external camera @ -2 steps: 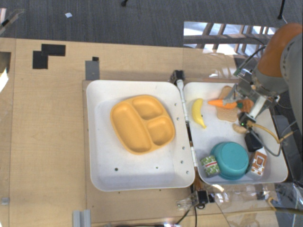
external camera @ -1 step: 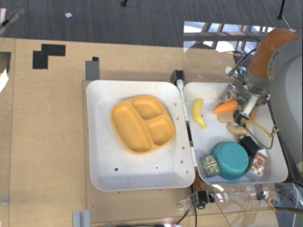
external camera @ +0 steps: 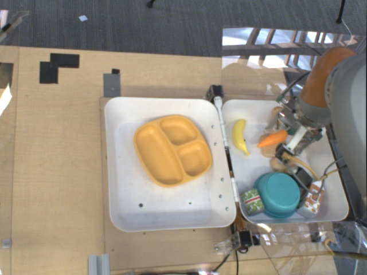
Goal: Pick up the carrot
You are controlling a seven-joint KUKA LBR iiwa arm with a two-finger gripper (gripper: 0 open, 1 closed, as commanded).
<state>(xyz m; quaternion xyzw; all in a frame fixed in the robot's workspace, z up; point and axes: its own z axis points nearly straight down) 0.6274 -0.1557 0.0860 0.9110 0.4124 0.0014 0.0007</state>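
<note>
Nearest the camera, at the front of the right-hand bin [external camera: 338, 211], a teal bowl [external camera: 279, 194] sits beside a small green-and-white patterned container [external camera: 251, 200] on its left and a small orange-and-white carton [external camera: 313, 199] on its right. Just behind the bowl lies a tan, rounded object [external camera: 278, 164], too small to identify. Farther back in the same bin, the orange carrot [external camera: 271, 140] lies on the white floor, its thick end pointing toward the gripper [external camera: 291, 145], which sits immediately to its right; the carrot's end appears to touch or slip just under the gripper's tip, and whether it is actually between the fingers cannot be told, nor can the opening of the gripper be made out. A yellow banana [external camera: 240, 137] rests left of the carrot, near the divider between the bins. The grey arm [external camera: 347, 90], with its orange band [external camera: 324, 73], reaches in from the right over the bin's rear corner. In the left-hand bin [external camera: 123, 171], a yellow three-compartment plate [external camera: 172, 149] lies slightly askew near the middle. Both bins rest on a tan wooden bench [external camera: 51, 171], with dark carpet [external camera: 114, 16] beyond its far edge.
</note>
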